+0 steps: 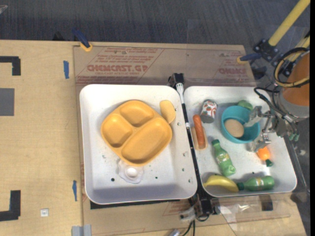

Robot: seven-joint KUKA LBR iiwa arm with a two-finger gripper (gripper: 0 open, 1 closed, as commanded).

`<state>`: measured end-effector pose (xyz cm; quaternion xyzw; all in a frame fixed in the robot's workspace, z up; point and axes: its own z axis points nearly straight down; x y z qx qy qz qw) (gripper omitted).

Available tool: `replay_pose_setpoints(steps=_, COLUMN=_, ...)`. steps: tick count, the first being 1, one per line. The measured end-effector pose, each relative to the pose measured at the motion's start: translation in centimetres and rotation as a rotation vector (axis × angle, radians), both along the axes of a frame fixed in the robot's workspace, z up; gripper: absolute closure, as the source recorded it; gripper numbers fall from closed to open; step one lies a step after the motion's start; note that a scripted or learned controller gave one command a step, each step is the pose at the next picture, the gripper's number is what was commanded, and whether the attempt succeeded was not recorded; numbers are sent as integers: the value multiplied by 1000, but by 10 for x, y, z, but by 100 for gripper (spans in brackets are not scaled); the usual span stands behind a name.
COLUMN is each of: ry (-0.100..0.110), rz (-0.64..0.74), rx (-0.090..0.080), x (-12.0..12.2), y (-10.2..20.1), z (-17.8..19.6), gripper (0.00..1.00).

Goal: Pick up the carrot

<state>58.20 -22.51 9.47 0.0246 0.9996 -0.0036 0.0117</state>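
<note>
Camera view looks down on a tabletop [34, 132] of pale wood, with a sheet of printed cardboard [157, 63] under two white bins. In the left bin [93, 181] sits a yellow divided plate [137, 131]; a pale yellow oblong piece [168, 110] lies against the plate's upper right edge, and a small clear round thing [131, 172] rests just below the plate.

The right bin [290, 181] holds the clutter. A hot dog [199, 131] lies lengthwise near its left wall, with a red-and-white can [209, 109] just above it. A teal bowl [238, 124] with a tan egg-like ball [235, 129] inside sits near the middle. Below it a green bottle [223, 157] lies at a slant, a banana [221, 182] rests along the front wall, and a second green bottle [257, 183] lies beside the banana.

The carrot [265, 154] — a small orange piece with a green tip — lies on the bin floor toward the right side, below and to the right of the bowl. The arm comes in from the right, its orange band [299, 85] at the edge of the frame, and the pincer [263, 127] hangs by the bowl's right rim, just above the carrot. Its metal parts blur together — I cannot tell how far it is open, and nothing can be seen held in it.
</note>
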Motion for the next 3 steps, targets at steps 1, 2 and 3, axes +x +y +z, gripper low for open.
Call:
replay_pose_setpoints(steps=1, ry=7, rz=205, rx=-1, x=-39, y=1, z=-3, gripper=0)
replay_pose_setpoints(steps=2, ry=4, rz=-24, rx=6, x=-54, y=3, z=-3, gripper=0)
replay_pose_setpoints(steps=3, ry=15, rz=-232, rx=10, x=-8, y=2, z=-4, gripper=0)
